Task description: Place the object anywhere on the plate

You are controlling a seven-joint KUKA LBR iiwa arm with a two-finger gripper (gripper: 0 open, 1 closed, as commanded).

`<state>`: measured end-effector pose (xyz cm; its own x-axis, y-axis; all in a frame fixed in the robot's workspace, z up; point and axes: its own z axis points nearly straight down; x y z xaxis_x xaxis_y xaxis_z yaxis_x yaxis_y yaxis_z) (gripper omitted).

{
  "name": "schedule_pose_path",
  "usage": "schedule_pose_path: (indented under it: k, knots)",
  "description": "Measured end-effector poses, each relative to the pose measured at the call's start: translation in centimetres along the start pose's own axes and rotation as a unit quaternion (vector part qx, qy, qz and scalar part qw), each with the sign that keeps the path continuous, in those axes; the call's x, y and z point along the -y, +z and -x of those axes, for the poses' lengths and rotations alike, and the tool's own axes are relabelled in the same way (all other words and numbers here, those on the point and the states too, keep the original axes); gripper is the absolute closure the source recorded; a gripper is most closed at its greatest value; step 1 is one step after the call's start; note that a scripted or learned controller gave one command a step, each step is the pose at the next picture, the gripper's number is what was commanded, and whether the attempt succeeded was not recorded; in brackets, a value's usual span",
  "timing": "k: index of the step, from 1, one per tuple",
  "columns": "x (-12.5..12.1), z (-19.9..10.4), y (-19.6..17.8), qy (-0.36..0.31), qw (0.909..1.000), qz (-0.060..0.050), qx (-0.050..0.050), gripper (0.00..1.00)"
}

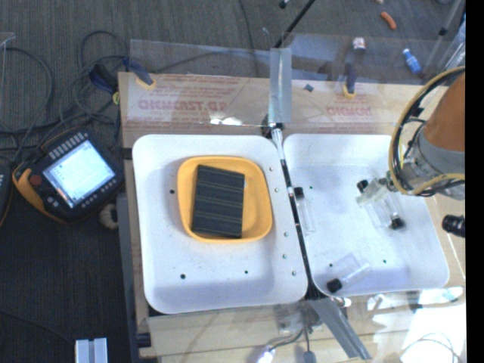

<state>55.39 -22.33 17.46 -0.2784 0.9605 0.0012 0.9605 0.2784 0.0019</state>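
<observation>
Ribbed dark rectangular block (218,200), glossy yellow plate (186,180)

Grey arm (439,153) w/ orange band, cables

A robotics lab or test cell is indicated. A teach pendant (66,176) with a lit screen is laid on the dark carpeted floor at nine o'clock, with loose cables (72,74) coiled near it toward ten o'clock. Two shallow white bins (227,293) are mounted side by side on a bench edged with clear plastic sheeting (204,59) at twelve o'clock, and a grey and orange industrial arm (442,138) with looped cabling is seen at three o'clock.
</observation>
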Motion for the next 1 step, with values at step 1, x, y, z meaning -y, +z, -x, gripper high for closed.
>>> schedule_pose_path:
  k: [1]
  knots:
    - [-0.01, -0.01, 0.00, 0.000, 1.0000, 0.000, 0.000, 0.00]
